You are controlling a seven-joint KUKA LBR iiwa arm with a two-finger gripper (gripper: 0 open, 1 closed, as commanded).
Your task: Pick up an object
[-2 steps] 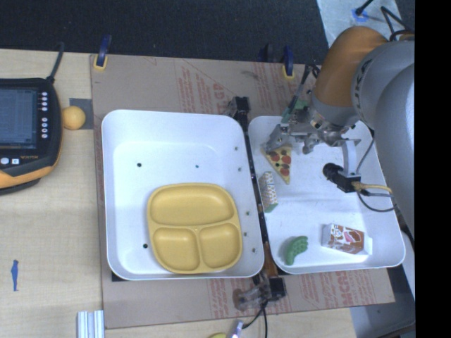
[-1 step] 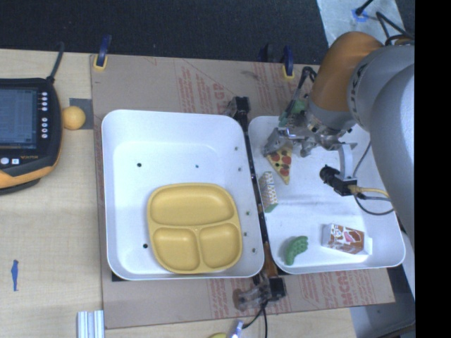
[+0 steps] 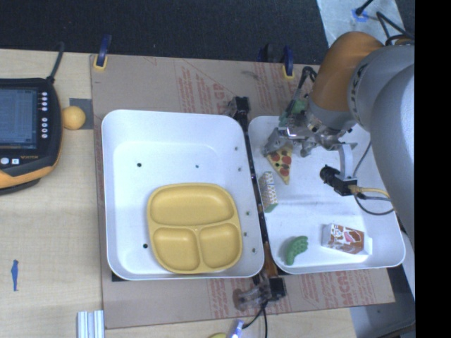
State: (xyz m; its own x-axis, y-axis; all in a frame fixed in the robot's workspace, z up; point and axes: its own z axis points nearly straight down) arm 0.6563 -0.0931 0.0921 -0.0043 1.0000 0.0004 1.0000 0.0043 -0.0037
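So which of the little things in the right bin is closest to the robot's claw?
The pizza slice, lying right under the gripper. The green piece and small carton lie at the bin's near end.

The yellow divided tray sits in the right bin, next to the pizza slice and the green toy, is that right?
Not quite. The camera view shows the yellow divided tray in the left bin. The pizza slice and green toy lie in the right bin.

KUKA arm reaches in from right, gripper (image 3: 285,141) low in right bin (image 3: 384,259) just above pizza-slice toy (image 3: 282,165). Also in bin: green toy (image 3: 294,248), small carton (image 3: 344,238). Left bin (image 3: 123,189) holds yellow divided tray (image 3: 194,227).
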